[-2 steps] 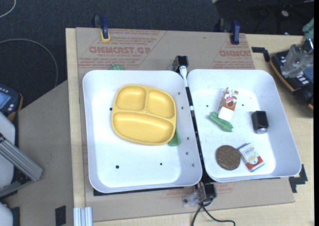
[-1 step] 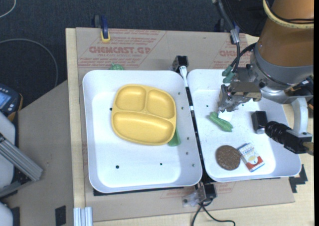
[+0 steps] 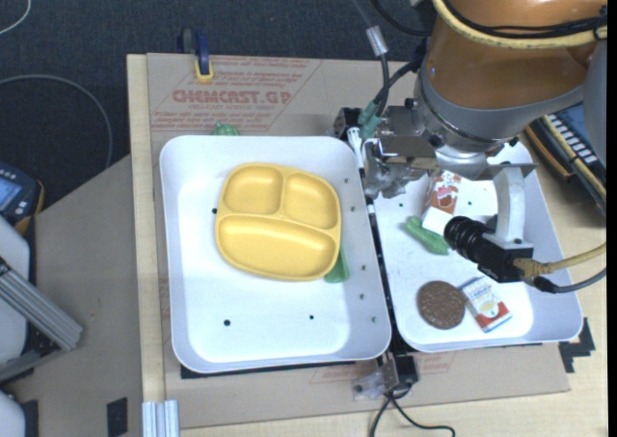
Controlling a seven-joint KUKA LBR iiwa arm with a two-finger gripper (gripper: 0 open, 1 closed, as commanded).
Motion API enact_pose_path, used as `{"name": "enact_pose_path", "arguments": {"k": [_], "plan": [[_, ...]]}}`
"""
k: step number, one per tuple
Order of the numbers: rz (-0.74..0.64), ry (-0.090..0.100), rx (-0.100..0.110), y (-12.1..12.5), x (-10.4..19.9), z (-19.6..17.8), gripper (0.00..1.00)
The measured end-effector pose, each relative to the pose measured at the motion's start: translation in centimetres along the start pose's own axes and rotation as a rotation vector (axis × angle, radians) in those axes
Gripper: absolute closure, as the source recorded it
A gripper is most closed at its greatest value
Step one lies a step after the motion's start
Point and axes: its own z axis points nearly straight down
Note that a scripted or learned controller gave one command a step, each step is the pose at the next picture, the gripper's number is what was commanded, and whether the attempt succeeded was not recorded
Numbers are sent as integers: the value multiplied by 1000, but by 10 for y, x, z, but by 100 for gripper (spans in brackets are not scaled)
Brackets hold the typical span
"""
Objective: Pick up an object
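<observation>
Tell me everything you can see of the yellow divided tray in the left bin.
The yellow divided tray looks like moulded plastic, rounded in outline, with three compartments: two smaller ones at the far side and one long one nearer the camera. It lies flat and right way up in the far half of the left bin. A green item pokes out from under its right edge. Its compartments hold nothing that I can see.

Red lettering "CHEMCAST GP" runs across the brown board [image 3: 253, 90] at twelve o'clock from the left bin [image 3: 193, 261]; smaller lines beneath are illegible.
</observation>
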Motion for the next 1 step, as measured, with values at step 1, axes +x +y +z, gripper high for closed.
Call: {"name": "enact_pose_path", "arguments": {"k": [1], "plan": [[-1,-2,12,-6,80,55,100]]}}
